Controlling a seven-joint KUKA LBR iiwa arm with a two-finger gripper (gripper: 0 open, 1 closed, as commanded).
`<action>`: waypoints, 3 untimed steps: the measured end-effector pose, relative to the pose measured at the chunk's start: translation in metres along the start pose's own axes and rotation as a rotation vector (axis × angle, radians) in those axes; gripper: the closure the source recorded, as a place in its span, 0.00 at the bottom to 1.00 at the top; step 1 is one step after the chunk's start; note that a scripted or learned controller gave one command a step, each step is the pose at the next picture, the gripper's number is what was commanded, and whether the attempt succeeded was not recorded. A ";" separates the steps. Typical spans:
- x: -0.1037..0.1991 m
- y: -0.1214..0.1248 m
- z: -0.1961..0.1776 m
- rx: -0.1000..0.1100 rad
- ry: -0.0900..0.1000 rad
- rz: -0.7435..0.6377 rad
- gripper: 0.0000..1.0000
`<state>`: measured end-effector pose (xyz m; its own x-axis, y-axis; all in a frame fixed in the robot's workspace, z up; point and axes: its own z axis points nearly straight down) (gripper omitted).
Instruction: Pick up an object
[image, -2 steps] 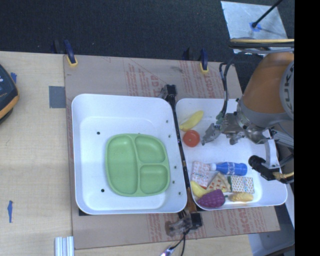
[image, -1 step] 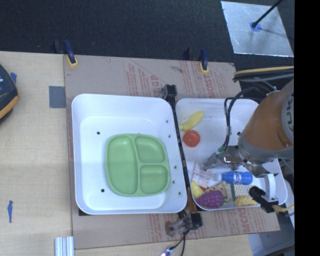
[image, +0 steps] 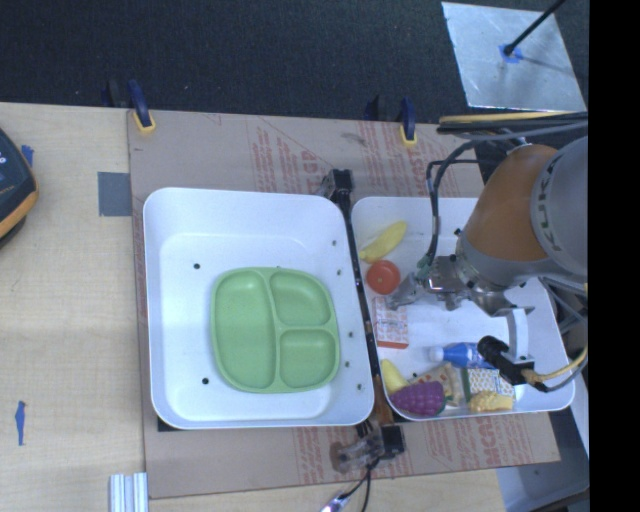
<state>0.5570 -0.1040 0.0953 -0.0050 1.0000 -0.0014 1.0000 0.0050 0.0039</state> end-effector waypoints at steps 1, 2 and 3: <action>0.007 0.057 0.000 0.000 0.000 0.001 0.00; 0.008 0.099 0.004 0.010 0.002 0.002 0.00; 0.007 0.100 -0.008 0.009 0.001 -0.004 1.00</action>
